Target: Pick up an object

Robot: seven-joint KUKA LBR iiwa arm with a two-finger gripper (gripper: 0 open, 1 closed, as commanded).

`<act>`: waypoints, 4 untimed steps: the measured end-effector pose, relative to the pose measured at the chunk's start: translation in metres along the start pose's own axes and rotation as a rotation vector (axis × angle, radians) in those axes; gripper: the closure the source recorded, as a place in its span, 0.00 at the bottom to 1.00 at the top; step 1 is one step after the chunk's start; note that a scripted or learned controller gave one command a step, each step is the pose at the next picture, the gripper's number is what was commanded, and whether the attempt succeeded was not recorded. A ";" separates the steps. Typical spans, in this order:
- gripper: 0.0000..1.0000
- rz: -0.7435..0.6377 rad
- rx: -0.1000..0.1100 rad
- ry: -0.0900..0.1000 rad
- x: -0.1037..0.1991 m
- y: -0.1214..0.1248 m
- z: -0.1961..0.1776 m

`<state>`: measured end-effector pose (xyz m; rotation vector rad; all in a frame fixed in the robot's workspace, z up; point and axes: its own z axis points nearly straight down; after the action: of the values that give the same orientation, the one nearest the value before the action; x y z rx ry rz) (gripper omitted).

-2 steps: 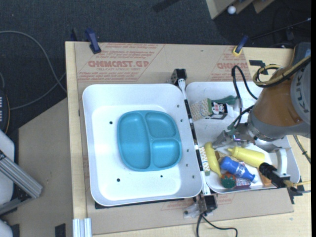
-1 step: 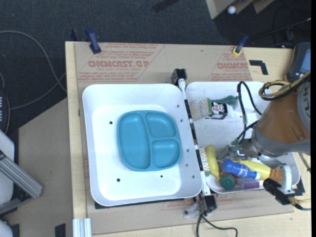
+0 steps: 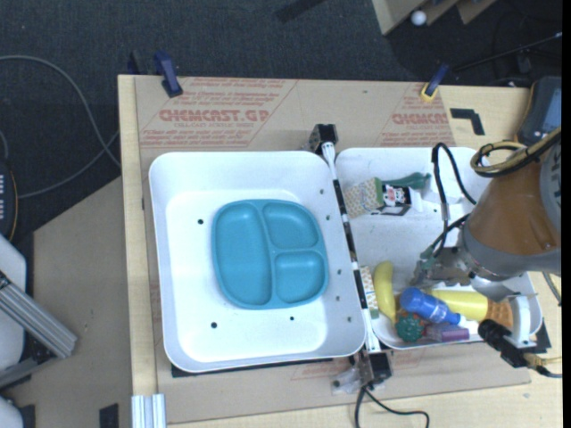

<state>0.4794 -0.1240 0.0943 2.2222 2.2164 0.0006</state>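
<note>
Camera view: end effector [image 3: 434, 270] is low in the right bin [image 3: 393, 160], just above the blue bottle [image 3: 423, 306]; can't tell its state, the wrist hides it. Banana [image 3: 384, 289], yellow bottle [image 3: 466, 304] and green ball [image 3: 409, 328] crowd that bottle, probably the target cluster. Blue divided plate [image 3: 268, 252] is well away, in the left bin [image 3: 169, 239].

Robotics laboratory test cell. A plywood bench [image 3: 268, 114], stencilled "CHEMCAST" and held by a blue clamp [image 3: 166, 72] and a yellow-tipped clamp [image 3: 434, 82], carries 2 shallow white bins [image 3: 169, 239] joined side by side. The grey industrial arm [image 3: 513, 226] with its orange band reaches in from the right, trailing black cables [image 3: 446, 172]. Dark carpet [image 3: 134, 16], a loose cable [image 3: 71, 87] on the floor and an aluminium framing bar [image 3: 36, 319] surround the bench.
</note>
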 end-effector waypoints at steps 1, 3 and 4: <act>1.00 -0.002 0.001 0.001 -0.052 0.032 -0.094; 0.00 -0.004 0.003 0.002 -0.052 0.073 0.010; 0.00 -0.002 0.004 0.003 -0.042 0.020 0.010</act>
<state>0.4997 -0.1660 0.0842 2.2232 2.2219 -0.0010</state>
